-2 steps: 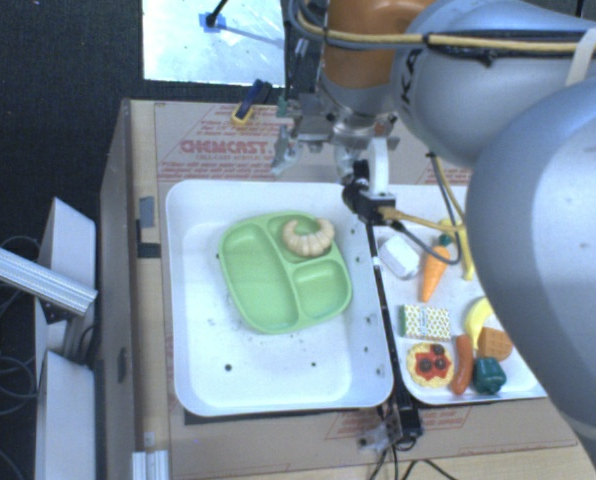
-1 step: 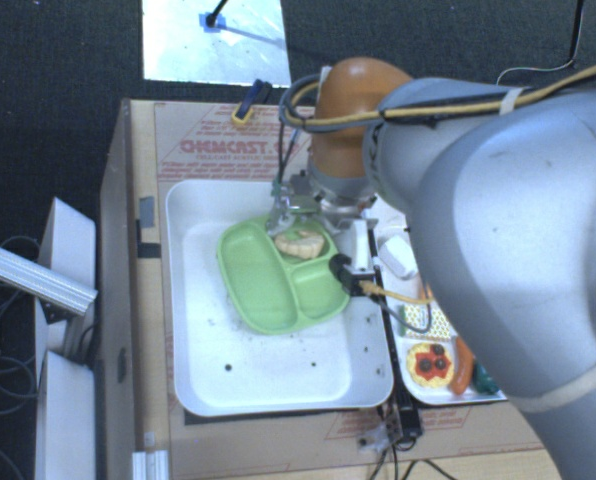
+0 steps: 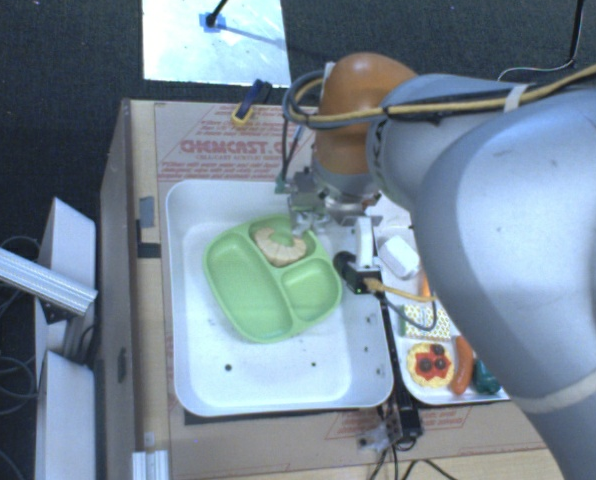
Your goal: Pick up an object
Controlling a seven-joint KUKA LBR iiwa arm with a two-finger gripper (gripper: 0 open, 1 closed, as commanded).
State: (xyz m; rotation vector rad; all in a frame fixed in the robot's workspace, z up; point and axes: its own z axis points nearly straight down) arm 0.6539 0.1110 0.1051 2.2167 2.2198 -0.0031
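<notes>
inventory, 1 moment, bench from above.

1. left bin (image 3: 193,368): shallow, white, standing on printed cardboard (image 3: 228,148).
2. green tray (image 3: 248,288): 3 compartments, lying tilted in the left bin, toward its 12 o'clock half.
3. tan toy piece (image 3: 281,246): flat, pale with a little green on it, lying in the tray's compartment at 1 o'clock. the other 2 compartments hold nothing.
4. gripper (image 3: 303,216): directly at 12 o'clock of the tan toy piece, just above it, very close or touching. whether it is open or closed cannot be told, and nothing can be seen in its hold.
5. arm (image 3: 498,218): grey with an orange band, entering from 3 o'clock and covering most of the right bin (image 3: 448,396).
6. right bin contents, seen at its 6 o'clock end: 1 yellow disc with red spots (image 3: 430,363), with 1 orange piece (image 3: 463,365) just beside it at 3 o'clock.
7. yellow-and-black tool (image 3: 246,103): on the cardboard at 12 o'clock of the left bin, well apart from the tray.
</notes>
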